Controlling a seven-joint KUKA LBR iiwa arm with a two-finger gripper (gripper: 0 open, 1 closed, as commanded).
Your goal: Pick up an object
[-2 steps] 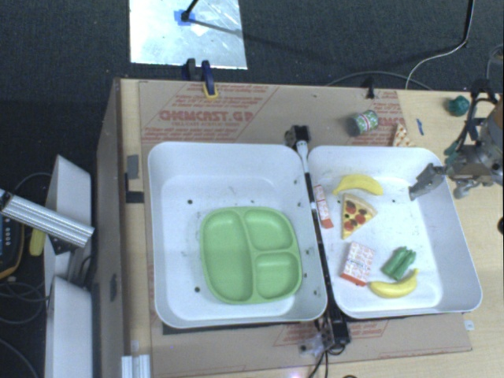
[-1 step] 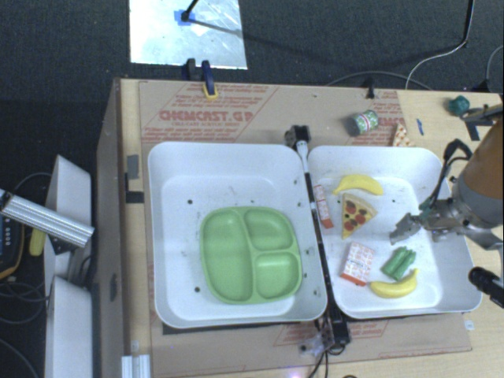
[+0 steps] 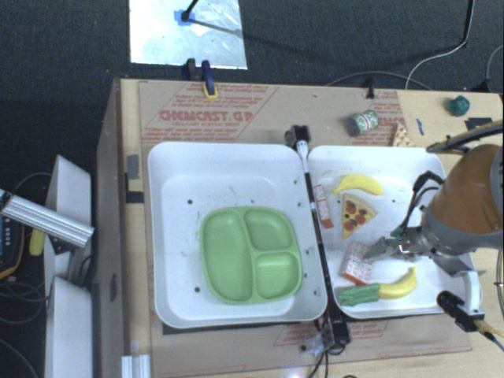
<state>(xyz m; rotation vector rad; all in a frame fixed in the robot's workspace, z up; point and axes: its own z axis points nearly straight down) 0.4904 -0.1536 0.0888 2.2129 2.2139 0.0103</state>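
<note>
The right bin [image 3: 394, 160] holds a yellow banana [image 3: 358, 183] near its far wall and a pizza slice [image 3: 356, 213] just below it. A red and white packet [image 3: 358, 264] lies in the middle. A green pickle-like piece [image 3: 358, 294] and a second banana [image 3: 398, 283] rest against the near wall. My gripper [image 3: 383, 247] reaches in from the right and hangs low just right of the packet, above the second banana. Nothing shows in its grasp. The arm's orange band [image 3: 472, 199] covers the bin's right side.
The left bin [image 3: 169, 211] carries a green divided plate [image 3: 250, 254]. A thin red and white stick [image 3: 320, 205] lies along the divider between the bins. Behind the bins, on the cardboard, sit a small can [image 3: 364, 121] and a teal knob [image 3: 459, 105].
</note>
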